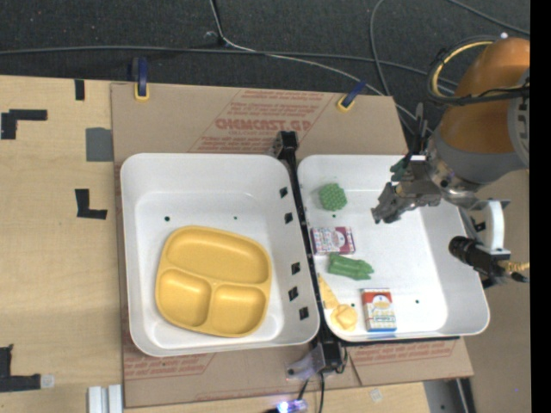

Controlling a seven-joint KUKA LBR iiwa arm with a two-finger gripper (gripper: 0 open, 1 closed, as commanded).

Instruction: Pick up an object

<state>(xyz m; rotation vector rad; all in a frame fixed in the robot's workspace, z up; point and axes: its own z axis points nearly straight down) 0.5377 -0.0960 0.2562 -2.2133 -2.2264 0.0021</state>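
The dark two-finger gripper (389, 210) hovers over the right shallow white bin (430, 256), near a green knobbly ball (332, 197); whether its fingers are wide or narrow, I cannot tell.

One fixed camera, high above the desk (52, 231)
It looks down at a slant on both white bins (138, 179).

Two white bins (138, 231). One yellow divided plate (213, 280). Two green items (332, 197), one small pink packet (332, 241), one red-and-white box (378, 309), and one yellow piece (343, 315).
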